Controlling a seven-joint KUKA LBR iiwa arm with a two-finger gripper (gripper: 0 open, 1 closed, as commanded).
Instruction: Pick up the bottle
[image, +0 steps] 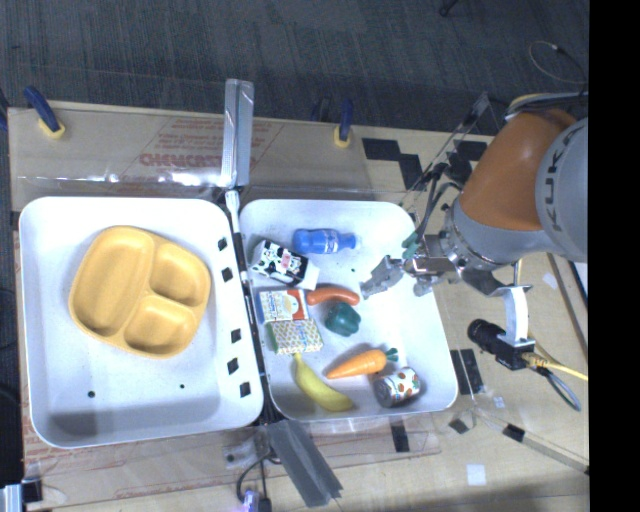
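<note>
- The bottle (323, 241) is blue and lies on its side in the right bin (425, 330), in the far part of that bin near its back wall.
- Its long axis runs roughly left to right across the camera view; the narrower cap end points to the right, toward the arm, and the broader body points left toward the divider between the bins.
- The gripper (383, 275) hangs over the right part of the same bin, to the right of the bottle and a little nearer the camera, apart from it.
- Nothing is seen between its fingers; whether the jaws are spread or closed cannot be told from this slant.
- Just left of and below the bottle sits a black-and-white cow-patterned carton (277, 262).
- Nearer the camera lie an orange-red sausage-like piece (333, 295), a dark green pepper (343, 318), and a small printed box (282, 304) beside a second speckled box (296, 337).
- Along the near side of the bin lie a banana (318, 387), a carrot (359, 363) and a small patterned can (398, 386).
- The left bin (60, 400) holds a yellow divided tray (139, 290), well apart from the bottle.
</note>
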